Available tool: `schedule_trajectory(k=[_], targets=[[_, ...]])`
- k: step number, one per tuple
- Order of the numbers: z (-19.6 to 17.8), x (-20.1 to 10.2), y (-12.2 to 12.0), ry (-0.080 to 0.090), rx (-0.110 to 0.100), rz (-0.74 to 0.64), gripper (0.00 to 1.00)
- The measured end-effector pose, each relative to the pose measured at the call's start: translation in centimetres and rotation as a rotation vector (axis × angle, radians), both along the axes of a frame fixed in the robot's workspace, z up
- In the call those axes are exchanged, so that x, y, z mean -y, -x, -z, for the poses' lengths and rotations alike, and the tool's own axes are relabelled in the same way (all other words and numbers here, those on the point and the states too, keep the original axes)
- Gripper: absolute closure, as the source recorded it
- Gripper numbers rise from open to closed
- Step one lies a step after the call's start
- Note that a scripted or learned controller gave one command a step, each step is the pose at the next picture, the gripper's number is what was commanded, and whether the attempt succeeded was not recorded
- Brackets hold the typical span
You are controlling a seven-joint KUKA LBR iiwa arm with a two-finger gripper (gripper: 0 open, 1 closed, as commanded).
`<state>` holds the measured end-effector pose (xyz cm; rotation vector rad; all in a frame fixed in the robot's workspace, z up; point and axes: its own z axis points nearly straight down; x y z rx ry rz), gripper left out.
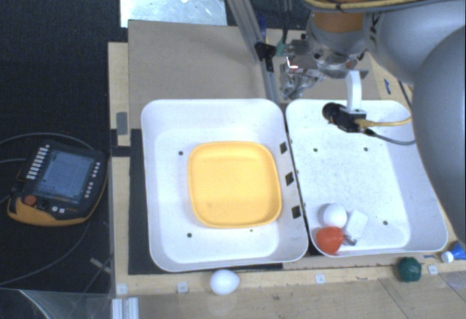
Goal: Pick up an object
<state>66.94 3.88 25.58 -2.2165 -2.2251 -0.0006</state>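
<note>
My gripper (294,83) hangs under the orange wrist band, over the far left corner of the right bin (386,164). Nothing shows in it. In that bin's near left corner lie three small things close together: a white ball (334,215), a red-orange rounded piece (329,239) and a small white block (356,223). They are far from the gripper, toward the front of the bench. A square yellow plate (234,183) lies flat in the middle of the left bin (164,128).
A white egg-shaped object (224,281) and a dark green ball (408,269) sit on the bench in front of the bins. A teach pendant (58,186) lies off to the left. A black fitting with a yellow cable (344,117) hangs over the right bin's back.
</note>
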Motion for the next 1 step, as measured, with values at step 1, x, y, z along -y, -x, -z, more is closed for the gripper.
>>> schedule_trajectory(k=[1], targets=[[0.15,-5.00,0.89,0.000,0.001,0.000,1.00]])
